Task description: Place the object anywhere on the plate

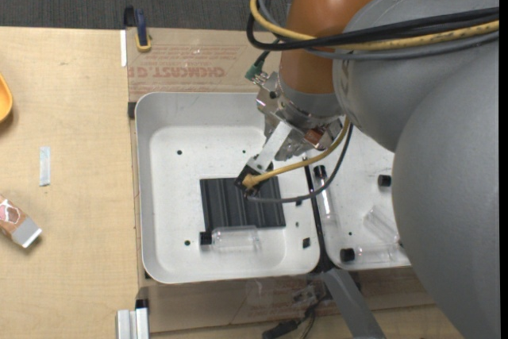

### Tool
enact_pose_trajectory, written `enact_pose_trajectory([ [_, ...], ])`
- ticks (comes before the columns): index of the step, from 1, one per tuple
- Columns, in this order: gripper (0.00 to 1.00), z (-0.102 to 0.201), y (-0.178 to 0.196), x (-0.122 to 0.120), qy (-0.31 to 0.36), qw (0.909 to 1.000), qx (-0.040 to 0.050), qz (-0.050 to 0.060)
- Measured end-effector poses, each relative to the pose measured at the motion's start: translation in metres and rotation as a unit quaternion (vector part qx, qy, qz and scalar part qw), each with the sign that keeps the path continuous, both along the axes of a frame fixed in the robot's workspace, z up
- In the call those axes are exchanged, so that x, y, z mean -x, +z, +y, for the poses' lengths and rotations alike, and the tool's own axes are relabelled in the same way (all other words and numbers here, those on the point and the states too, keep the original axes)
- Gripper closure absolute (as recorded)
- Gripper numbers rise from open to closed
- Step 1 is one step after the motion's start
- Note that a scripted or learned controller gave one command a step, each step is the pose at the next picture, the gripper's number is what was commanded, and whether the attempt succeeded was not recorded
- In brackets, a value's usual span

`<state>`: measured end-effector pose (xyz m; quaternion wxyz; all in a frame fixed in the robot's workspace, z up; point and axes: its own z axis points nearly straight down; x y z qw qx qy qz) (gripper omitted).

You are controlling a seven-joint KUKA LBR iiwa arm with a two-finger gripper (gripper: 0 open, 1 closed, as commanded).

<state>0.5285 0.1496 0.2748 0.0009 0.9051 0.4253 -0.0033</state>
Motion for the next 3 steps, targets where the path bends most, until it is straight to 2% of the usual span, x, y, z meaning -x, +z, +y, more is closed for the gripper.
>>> enact_pose_trajectory([
  [1,1.00,-0.017,-0.006,0.004,-0.134,0.9910,0.0004,0.000],
  [2,1.00,-0.034,0.012,0.001,-0.212,0.9772,-0.0001,-0.002],
  [3,1.00,0.066,-0.006,0.023,-0.249,0.9684,0.0002,-0.003],
])
